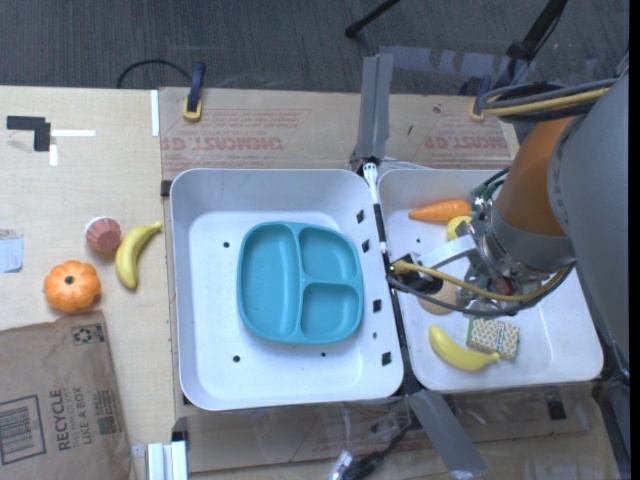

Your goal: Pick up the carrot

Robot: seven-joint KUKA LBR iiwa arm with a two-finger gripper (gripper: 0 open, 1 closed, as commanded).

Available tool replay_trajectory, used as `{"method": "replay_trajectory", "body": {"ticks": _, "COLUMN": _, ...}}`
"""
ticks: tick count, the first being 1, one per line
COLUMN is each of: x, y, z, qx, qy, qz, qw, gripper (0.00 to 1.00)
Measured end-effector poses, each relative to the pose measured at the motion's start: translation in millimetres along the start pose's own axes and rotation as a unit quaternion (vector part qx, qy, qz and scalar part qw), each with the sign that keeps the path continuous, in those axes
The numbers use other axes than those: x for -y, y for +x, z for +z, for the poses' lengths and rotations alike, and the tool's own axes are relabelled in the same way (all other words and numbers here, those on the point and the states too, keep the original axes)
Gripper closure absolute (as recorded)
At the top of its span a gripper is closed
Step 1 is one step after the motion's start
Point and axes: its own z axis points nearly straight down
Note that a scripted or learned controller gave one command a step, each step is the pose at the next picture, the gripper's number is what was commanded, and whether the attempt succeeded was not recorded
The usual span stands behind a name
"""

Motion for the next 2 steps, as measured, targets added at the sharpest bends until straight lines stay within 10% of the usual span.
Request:
{"method": "replay_trajectory", "body": {"ticks": 1, "x": 13.2, "y": 0.9, "z": 5.6, "qx": -0.005, "qy": 0.000, "qz": -0.141, "qw": 0.9900, "gripper": 1.00}}
{"method": "replay_trajectory", "body": {"ticks": 2, "x": -10.4, "y": -4.7, "z": 6.3, "qx": -0.005, "qy": 0.000, "qz": 0.006, "qw": 1.0000, "gripper": 1.00}}
